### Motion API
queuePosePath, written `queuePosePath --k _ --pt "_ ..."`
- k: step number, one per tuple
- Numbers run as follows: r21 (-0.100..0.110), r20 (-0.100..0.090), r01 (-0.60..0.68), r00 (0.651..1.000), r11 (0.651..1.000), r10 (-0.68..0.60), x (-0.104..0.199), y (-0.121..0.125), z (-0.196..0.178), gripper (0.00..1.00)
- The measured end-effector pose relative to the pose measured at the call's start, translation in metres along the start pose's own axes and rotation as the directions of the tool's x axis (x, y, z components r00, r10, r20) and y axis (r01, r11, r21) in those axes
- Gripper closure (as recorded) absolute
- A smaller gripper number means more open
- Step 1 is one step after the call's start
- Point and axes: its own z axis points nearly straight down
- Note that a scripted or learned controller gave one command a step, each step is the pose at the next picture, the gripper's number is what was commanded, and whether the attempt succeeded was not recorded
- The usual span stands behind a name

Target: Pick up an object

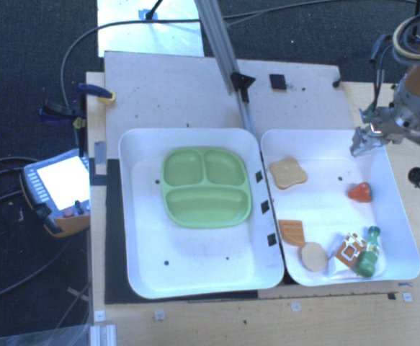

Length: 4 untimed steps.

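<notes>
Objects for picking are all gathered in the right bin (400, 215), and nothing is seen lifted yet. Starting at the far left, a handheld pendant (57, 187) with a lit screen is lying off the bench on the dark floor, out of the way of the work. Next, the left bin (134, 251) is taken up by a green divided plate (205, 187), set flat near its middle, its three compartments bare. Across the seam between the bins, a slice of toast (287, 172) is found in the right bin's upper left, lying flat. Below it, a square orange cracker (292, 232) is seen, and just beside that a round tan cookie (313, 256), the two nearly touching. Further right, a small orange-and-white box (350, 250) and a green bottle (368, 256) are crowded together in the lower right corner, judged the harder pick for being packed so close. A red fruit-like piece (360, 192) is sitting alone with clear space around it, which would be judged the easiest target. At the far right, the gripper (363, 142) is held over the bin's upper right edge, nothing seen in it; whether it is open or closed cannot be told
</notes>
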Motion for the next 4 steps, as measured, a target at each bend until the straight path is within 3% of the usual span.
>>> queuePosePath --k 2,4 --pt "0.006 -0.005 0.007 1.0 1.0 -0.007 0.113 -0.015 -0.014 1.0" --pt "0.007 -0.004 0.006 1.0 1.0 -0.006 0.208 -0.035 -0.017 1.0"
